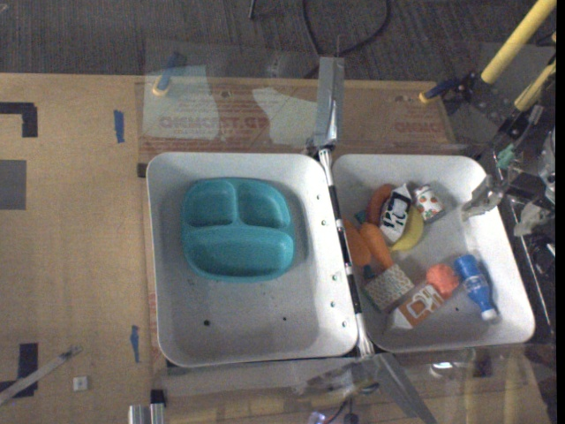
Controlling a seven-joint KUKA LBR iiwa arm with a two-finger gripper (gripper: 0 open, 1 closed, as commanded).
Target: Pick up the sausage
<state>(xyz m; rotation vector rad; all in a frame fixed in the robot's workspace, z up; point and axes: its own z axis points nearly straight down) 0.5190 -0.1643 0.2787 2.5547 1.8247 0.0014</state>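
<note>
White plastic bins are seen side by side on a wooden bench (71, 263), their inner rims meeting at a metal divider. Nearest the camera, the right bin (516, 325) holds an orange-and-white carton (422, 306) whose label is too small to be read, with a blue bottle (475, 286) lying just beside it and open floor left along the near rim. A tan, waffle-patterned block (388, 286) and a red-orange ball (442, 278) are set just behind the carton.

The left bin (256, 325) is occupied by a teal divided plate (237, 228), with bare floor on its near side.

Farther back in the right bin, two orange pieces (369, 246) are crowded against the divider wall. The sausage (380, 201), a reddish-brown oblong, is found in the far left part of that bin, touching a black-and-white item (397, 214) that covers part of it; a banana (410, 230) and a red-and-white item (428, 202) lie close by.

The gripper (484, 201) is seen over the right bin's far right rim, well apart from the sausage; whether it is apart or together cannot be told, the arm being dim and cut off by the frame.

Beyond the bins, red lettering on a clear sheet (212, 113) appears reversed and cannot be read. A black cable (346, 11) is looped on the floor.
</note>
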